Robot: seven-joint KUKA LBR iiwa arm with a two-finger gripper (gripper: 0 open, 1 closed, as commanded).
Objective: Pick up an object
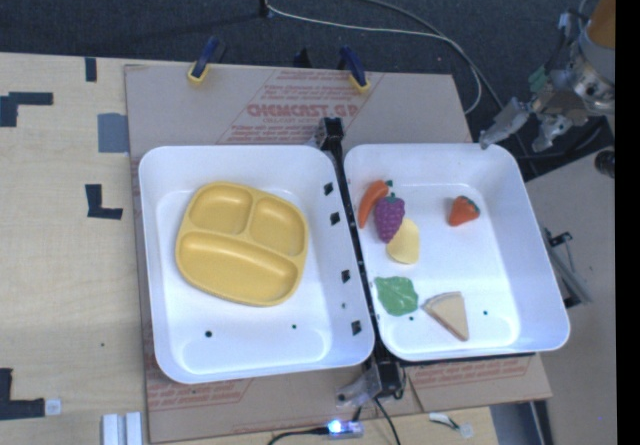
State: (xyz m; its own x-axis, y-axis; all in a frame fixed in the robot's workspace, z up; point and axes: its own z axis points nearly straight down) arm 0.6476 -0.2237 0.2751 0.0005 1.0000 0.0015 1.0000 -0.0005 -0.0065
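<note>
Low in the frame the cheese wedge (448,314) and green leaf (396,295) are lying in the right bin (520,263), the grapes (389,217), carrot (372,200) and strawberry (462,210) are sitting higher up, and the end effector (520,123) is hanging at the upper right, carrying nothing, so picking is not yet begun.

- A robot lab or test bench, not a home: two shallow white bins (160,233) sit side by side on a sheet of printed cardboard (300,108) held down by blue and yellow clamps (204,61).
- Dark tape marks (98,203) are stuck on the pale wooden bench top (50,283).
- Loose cables (300,8) trail over the dark carpet behind.
- Toy food (389,217) and a yellow divided plate (242,243) lie in the bins as test pieces.
- The arm's gripper (530,118) hangs at the right edge.
</note>
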